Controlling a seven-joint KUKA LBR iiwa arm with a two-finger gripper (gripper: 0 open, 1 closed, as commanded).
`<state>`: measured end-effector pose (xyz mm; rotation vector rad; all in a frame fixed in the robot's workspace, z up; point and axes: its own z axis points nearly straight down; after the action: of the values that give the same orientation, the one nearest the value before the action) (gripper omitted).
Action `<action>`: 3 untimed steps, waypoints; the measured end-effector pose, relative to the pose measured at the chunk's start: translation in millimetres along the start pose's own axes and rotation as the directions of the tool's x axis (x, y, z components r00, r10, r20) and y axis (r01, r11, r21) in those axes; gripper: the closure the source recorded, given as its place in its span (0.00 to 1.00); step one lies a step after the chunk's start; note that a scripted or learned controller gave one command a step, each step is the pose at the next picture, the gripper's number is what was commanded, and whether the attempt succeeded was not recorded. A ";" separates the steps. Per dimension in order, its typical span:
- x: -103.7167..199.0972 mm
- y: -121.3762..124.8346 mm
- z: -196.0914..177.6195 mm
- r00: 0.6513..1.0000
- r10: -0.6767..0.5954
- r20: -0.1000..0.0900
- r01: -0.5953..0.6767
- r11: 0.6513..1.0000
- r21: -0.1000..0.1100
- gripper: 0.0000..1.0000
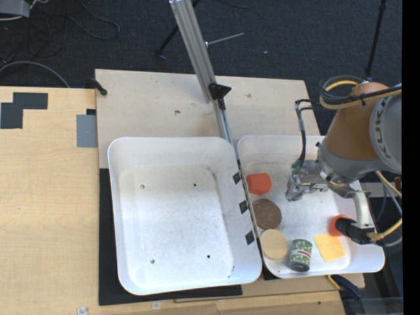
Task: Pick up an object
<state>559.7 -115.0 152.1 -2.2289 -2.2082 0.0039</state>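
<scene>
The tool (296, 190) hangs low over the right bin (289, 148), its finger spread impossible to tell. The nearest pickable thing, an orange block (259, 183), lies just to its left, beside the divider; a brown disc (267, 213) sits below-left.

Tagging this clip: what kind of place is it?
Likely a robotics lab: an arm over two white bins on a bench, loose cables on dark carpet, an aluminium rail rising behind.
</scene>
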 end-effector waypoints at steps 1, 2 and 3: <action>-5.4 9.7 -55.0 1.000 -0.012 0.002 0.012 1.000 -0.008 1.00; -6.5 10.1 -93.8 1.000 -0.009 0.001 0.009 1.000 -0.007 1.00; 46.4 8.6 -97.4 1.000 -0.014 -0.002 0.014 1.000 -0.002 1.00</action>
<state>569.2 -68.8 249.4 -2.2136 -2.2237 -0.0001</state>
